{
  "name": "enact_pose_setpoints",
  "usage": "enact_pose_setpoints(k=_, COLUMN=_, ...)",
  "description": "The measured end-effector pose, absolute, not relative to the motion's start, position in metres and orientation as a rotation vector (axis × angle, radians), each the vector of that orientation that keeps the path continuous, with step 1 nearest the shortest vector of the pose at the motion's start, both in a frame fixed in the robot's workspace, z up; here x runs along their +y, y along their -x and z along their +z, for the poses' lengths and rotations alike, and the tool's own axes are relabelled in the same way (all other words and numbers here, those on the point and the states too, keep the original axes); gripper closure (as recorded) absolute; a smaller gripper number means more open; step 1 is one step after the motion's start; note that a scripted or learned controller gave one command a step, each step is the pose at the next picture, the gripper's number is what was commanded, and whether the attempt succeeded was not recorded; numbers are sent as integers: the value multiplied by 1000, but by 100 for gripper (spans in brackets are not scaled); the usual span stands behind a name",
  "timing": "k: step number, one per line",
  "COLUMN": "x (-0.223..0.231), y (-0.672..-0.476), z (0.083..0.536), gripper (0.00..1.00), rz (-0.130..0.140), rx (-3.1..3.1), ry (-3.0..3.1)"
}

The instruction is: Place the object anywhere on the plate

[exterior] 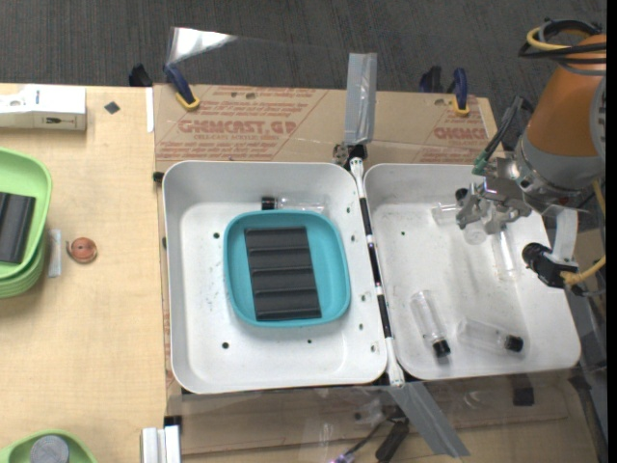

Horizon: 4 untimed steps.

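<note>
Gripper first: mine (485,210) hangs over the upper right part of the right bin (569,355), coming in from the right with the orange band above it. From this slanted view I cannot tell its state or whether anything is caught in it; a pale, clear shape shows just below it, but it is too faint to call held.

Starting at the near edge of that bin, two clear tubes with dark caps lie on the floor: one tube (430,324) towards the middle, lying roughly near-to-far, and a second tube (492,337) beside it to the right, lying more across. Both sit apart from my gripper, nearer the camera.

Across the divider, the teal plate (238,287) rests in the middle of the left bin (188,355) with a black ribbed insert (281,273) on it. Another small clear tube (289,204) lies just beyond the plate's far edge.

I judge this to be the picking step. Next I need a sure hold on one tube, then a lift clear of the bin wall and a carry leftward over the plate.
</note>
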<state>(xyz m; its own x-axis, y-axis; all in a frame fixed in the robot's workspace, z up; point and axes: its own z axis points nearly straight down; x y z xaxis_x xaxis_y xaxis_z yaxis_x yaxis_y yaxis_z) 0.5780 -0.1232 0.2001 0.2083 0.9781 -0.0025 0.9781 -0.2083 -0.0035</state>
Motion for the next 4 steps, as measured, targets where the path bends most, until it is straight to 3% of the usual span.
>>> enact_pose_setpoints(k=1, x=-123, y=-578, z=200, gripper=0, rz=6, rx=-1976, ry=2442)
enact_pose_setpoints(k=2, x=-152, y=-557, z=304, gripper=0, rz=6, rx=-1998, ry=2424)
enact_pose_setpoints(k=3, x=-184, y=-600, z=431, gripper=0, rz=5, rx=-2187, ry=2256)
enact_pose_setpoints(k=4, x=-220, y=-648, z=440, gripper=0, rz=5, rx=-2145, ry=2294)
